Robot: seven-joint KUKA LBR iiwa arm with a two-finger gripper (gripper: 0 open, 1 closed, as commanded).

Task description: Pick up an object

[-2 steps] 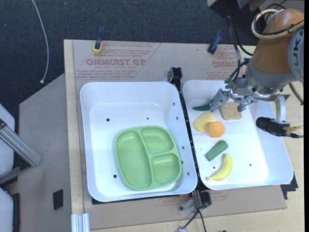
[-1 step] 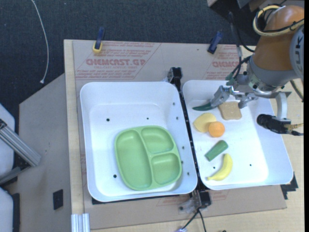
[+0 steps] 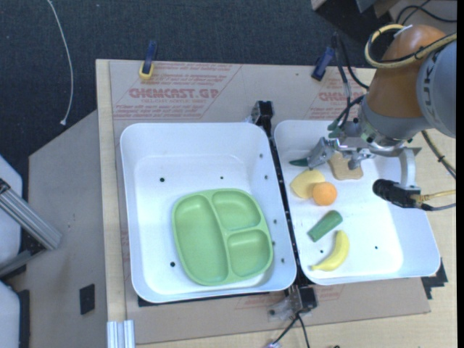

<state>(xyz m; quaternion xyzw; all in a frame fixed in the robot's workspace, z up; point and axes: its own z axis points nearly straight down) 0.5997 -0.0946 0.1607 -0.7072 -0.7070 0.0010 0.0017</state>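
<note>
My gripper [image 3: 339, 158] hangs over the back of the right bin [image 3: 413, 256], open, with one grey finger [image 3: 319, 154] spread out to the left. A tan block [image 3: 346, 168] lies just below it, between the spread fingers but not clasped. In front of the block lie a yellow fruit [image 3: 304, 183] and an orange [image 3: 325, 193] touching each other. A green cucumber [image 3: 324, 225] and a banana [image 3: 333, 252] lie nearer the front. A dark green piece [image 3: 298, 162] pokes out at the left of the finger.
The left bin [image 3: 145, 165] holds a green divided plate [image 3: 221, 235]. A black clamp [image 3: 262, 112] sits where the bins meet at the back. A black cable fitting [image 3: 395, 192] hangs from the arm over the right bin's right side.
</note>
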